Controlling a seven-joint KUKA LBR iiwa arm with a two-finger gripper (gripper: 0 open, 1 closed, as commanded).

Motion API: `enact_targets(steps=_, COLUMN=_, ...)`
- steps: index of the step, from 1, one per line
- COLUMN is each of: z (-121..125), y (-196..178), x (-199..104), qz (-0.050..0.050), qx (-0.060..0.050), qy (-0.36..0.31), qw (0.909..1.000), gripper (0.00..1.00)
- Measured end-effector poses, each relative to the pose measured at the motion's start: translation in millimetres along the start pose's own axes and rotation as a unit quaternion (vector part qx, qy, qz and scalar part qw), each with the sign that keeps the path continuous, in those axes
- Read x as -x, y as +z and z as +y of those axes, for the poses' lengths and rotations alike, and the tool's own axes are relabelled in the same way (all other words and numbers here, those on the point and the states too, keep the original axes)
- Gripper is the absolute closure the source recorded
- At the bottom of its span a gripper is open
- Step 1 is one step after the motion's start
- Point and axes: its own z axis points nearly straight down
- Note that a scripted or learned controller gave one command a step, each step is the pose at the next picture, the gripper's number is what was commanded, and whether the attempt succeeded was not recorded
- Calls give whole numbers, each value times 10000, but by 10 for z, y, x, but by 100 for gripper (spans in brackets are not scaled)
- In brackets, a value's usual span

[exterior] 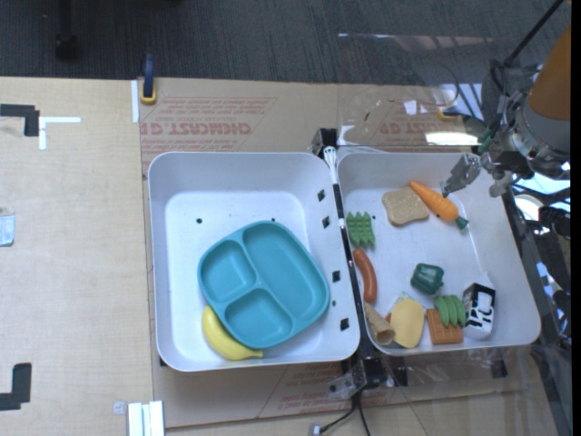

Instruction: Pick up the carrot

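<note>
Scene: two shallow white bins sit side by side on a counter (73, 271), seen from above at a slant.
Carrot: the carrot (434, 201), orange with a small green tip, lies in the upper part of the right bin (508, 243). It slants from upper left down to lower right, with the green tip at the lower right end.
Closest neighbour: a slice of bread (404, 206) lies just beside the carrot on its left, touching or nearly touching its upper end.
Other items, right bin: a green ridged piece (361, 229), a sausage (367, 274), a dark green pepper (428, 278), and a cluster of small foods along the lower edge, well apart from the carrot.
Left bin: a blue divided plate (263, 284) with a banana (225, 336) at its lower left edge.
Pincer: the pincer (461, 176) hangs at the upper right end of the right bin, just beside the carrot's middle and a little above it. It carries nothing, and I cannot tell whether its fingers are spread or together.
Step in hand: the approach, judging by the carrot lying free in the bin.
Doing it well: probably centre over the thick orange body, turn the fingers across the carrot's slant, and come down clear of the bread.
Risk: a grip near the thin green tip could slip off.
</note>
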Motion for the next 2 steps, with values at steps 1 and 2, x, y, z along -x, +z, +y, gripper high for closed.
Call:
enact_targets(steps=1, z=223, y=1235, x=223, qz=-2, qx=7, qy=713, qw=9975, gripper=0)
enact_targets(steps=2, z=215, y=1153, x=221, qz=-7, qx=-28, qy=681, qw=9977, gripper=100)
